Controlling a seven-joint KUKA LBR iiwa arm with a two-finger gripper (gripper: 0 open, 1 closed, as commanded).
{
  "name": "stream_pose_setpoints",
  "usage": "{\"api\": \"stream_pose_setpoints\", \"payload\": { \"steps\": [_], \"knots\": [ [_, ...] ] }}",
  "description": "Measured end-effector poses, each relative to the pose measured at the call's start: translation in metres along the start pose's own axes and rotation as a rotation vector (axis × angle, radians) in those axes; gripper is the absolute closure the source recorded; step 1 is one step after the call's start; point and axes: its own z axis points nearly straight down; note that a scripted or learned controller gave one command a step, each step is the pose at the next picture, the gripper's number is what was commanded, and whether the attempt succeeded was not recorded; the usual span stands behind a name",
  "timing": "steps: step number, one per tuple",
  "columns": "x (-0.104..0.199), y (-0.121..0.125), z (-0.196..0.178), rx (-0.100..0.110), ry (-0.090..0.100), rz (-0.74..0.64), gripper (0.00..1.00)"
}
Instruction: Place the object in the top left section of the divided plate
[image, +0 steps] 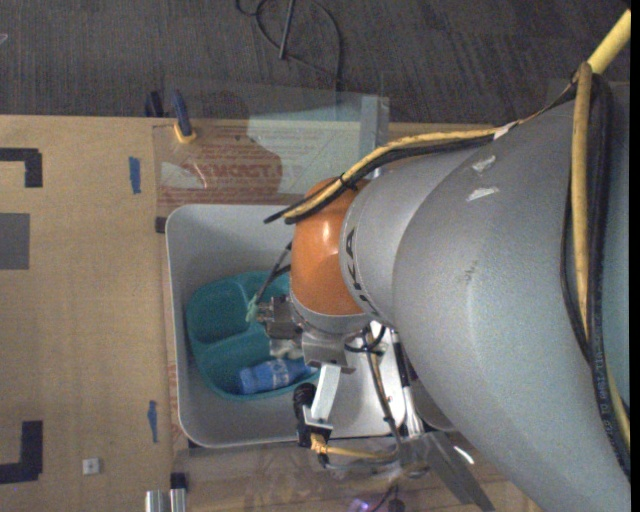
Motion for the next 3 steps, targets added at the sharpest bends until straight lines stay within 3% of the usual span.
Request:
{"api": "stream_pose_setpoints", "payload": {
  "steps": [1, 2, 3],
  "knots": [
    [0.043, -0.024, -0.096, 0.004, -0.003, -0.006, 1.0],
    [-0.006, -0.02, 0.011, 0.002, -0.001, -0.129, 1.0],
    [0.034, 0.042, 0.034, 0.003, -0.003, -0.243, 1.0]
  ]
}}
